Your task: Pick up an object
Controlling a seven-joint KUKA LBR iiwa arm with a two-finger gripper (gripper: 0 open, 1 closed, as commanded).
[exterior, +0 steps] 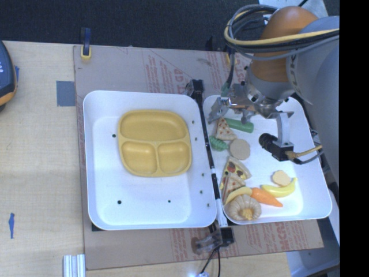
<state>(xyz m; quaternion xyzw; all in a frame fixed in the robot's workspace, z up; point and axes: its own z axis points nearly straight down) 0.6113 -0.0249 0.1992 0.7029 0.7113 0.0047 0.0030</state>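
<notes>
The right bin [311,206] holds toy food: a green pickle [240,126], a small pizza slice [224,131], a round tan cookie [240,149], two pizza slices [234,175], a banana [280,188], a carrot [267,197], a tan slice [281,178] and a round pastry [243,208]. My gripper [233,112] hangs over the bin's far left corner, fingertips just above the green pickle and small pizza slice. Nothing shows between its fingers [215,109].
The left bin [98,201] carries a yellow divided plate [154,142]. A black clip [196,88] sits at the bins' far joint, and a black cable fitting [275,145] hangs over the right bin. A dark device [4,74] lies at the bench's left edge.
</notes>
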